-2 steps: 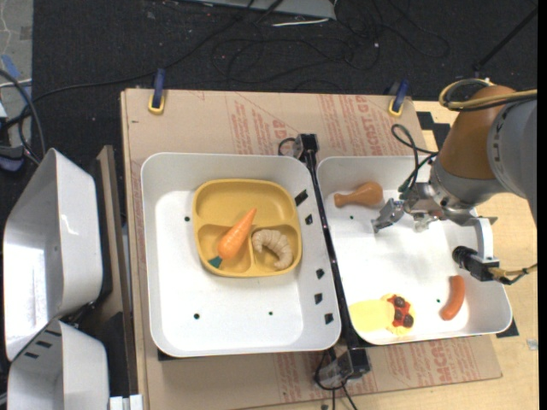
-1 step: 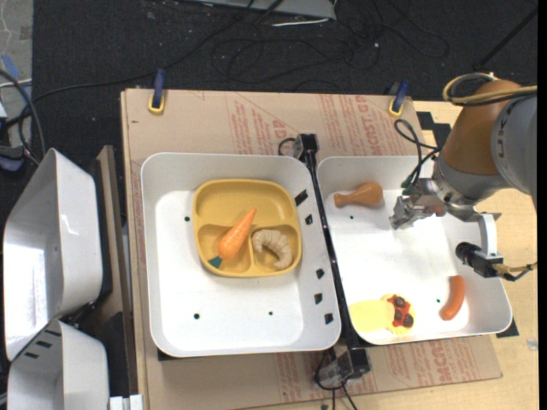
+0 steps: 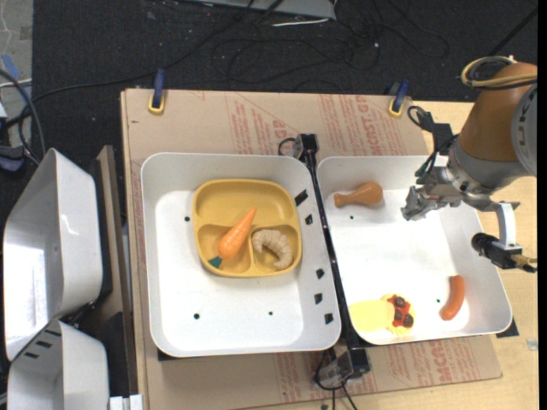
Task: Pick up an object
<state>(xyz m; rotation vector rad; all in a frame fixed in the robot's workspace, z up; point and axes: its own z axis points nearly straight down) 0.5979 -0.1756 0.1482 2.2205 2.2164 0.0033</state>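
Gripper (image 3: 414,209): hovering over the right bin (image 3: 427,314), grip state hidden.
Nearest: drumstick (image 3: 359,196), lying untouched.
Progress: nothing lifted; whole pick remaining.

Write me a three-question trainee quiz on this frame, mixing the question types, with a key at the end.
1. True or false: the carrot lies in the yellow divided plate in the left bin.
2. Which item lies nearest the gripper? A) the drumstick B) the sausage C) the shrimp
3. Fill in: the yellow slice with red and dark toppings lies at the ____ edge of the right bin.

Key
1. True; it lies slantwise in the plate, beside the shrimp.
2. A; the drumstick lies just to the gripper's left in the camera view, in the same bin.
3. Near (bottom of the view).
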